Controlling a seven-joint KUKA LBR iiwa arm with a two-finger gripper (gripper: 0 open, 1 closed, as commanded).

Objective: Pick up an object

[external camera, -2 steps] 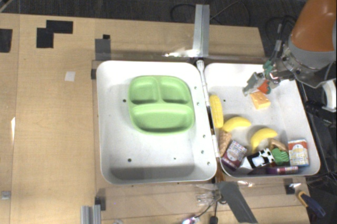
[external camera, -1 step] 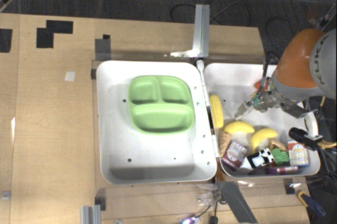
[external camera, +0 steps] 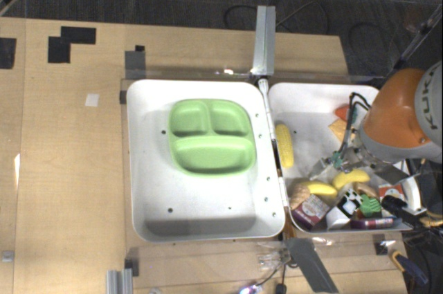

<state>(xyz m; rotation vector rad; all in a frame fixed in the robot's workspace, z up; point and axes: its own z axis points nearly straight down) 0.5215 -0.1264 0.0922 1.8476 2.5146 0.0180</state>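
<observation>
Overhead view, two white bins: the left bin [external camera: 145,168] holds a green divided plate [external camera: 210,135], lying flat near centre; the right bin [external camera: 304,95] holds a corn cob [external camera: 284,144] beside its left wall, plus a clutter of small objects along the front edge, incl. a banana [external camera: 322,189], a second yellow piece [external camera: 351,178], a dark purple packet [external camera: 309,212] and a green toy block [external camera: 369,204]. The grey arm w/ orange band [external camera: 393,116] reaches in from the right, its gripper [external camera: 340,160] low over the right bin, just above the yellow pieces. Gripper state can't be told; nothing is visibly grasped.
</observation>
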